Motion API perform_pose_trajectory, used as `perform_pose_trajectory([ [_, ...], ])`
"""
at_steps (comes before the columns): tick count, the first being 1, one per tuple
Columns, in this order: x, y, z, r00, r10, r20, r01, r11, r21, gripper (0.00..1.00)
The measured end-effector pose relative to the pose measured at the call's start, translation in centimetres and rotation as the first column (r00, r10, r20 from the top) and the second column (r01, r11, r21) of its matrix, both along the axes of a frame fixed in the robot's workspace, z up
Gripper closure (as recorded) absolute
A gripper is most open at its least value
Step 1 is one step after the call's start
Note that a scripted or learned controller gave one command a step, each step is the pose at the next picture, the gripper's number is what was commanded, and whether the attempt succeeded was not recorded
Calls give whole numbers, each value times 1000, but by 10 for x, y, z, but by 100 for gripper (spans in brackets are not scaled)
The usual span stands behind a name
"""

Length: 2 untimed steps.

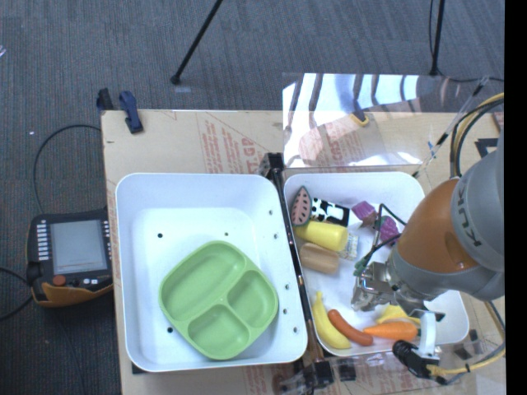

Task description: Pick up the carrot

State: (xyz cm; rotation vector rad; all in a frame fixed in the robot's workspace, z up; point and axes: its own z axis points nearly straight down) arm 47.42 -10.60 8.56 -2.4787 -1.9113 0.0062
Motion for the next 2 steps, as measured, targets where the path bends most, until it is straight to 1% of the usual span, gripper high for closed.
perform_pose_trajectory([
  [1, 0, -55, 0, 995, 99, 4, -99, 995, -2, 100],
  [2, 0, -55, 0, 995, 98, 4, -98, 995, -2, 0],
])
